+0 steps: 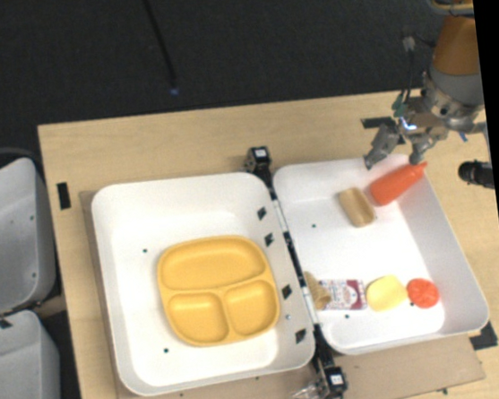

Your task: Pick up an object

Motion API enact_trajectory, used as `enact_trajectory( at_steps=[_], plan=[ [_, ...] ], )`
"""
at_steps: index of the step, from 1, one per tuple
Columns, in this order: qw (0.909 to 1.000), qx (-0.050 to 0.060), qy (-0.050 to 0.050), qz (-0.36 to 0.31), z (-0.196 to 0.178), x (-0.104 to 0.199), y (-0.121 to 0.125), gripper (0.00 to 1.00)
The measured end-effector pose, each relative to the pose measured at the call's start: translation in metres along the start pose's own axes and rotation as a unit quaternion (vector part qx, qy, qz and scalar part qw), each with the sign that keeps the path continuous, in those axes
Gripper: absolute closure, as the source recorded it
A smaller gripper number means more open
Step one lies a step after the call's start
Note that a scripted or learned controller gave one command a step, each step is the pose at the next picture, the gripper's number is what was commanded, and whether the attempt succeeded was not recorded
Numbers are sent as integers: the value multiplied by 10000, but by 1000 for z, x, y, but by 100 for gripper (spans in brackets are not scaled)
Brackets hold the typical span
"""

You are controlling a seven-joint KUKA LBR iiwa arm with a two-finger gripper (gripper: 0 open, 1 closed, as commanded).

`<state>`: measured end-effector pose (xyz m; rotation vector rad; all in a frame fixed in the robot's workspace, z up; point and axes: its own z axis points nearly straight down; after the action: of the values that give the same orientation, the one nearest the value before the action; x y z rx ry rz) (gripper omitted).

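We take the orange carrot-shaped piece as our likeliest target: it lies tilted in the upper right corner of the right bin, its upper end against the far wall and its lower end just beside a tan block. Our gripper hovers directly above that corner with its fingers spread apart and nothing between them. To do this well, we judge that we should turn the wrist so the fingers straddle the carrot across its narrow width, not along its length, and come down over its middle, clear of both the bin wall and the tan block. The wall is the main risk; a finger landing on the rim would stall the descent. Near the front of this bin lie a small packet, a yellow piece and a red piece, well apart from our target. The left bin holds a yellow divided tray.
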<state>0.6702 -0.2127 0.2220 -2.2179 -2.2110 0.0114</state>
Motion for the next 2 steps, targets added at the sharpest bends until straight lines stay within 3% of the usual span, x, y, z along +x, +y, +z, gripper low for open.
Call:
enact_trajectory(
  at_steps=[1, 2],
  plan=[
    [10000, -69, -18, -21, -10, 1, 3, 0],
    [10000, -59, -22, -34, 39, 4, 12, 0]
  ],
)
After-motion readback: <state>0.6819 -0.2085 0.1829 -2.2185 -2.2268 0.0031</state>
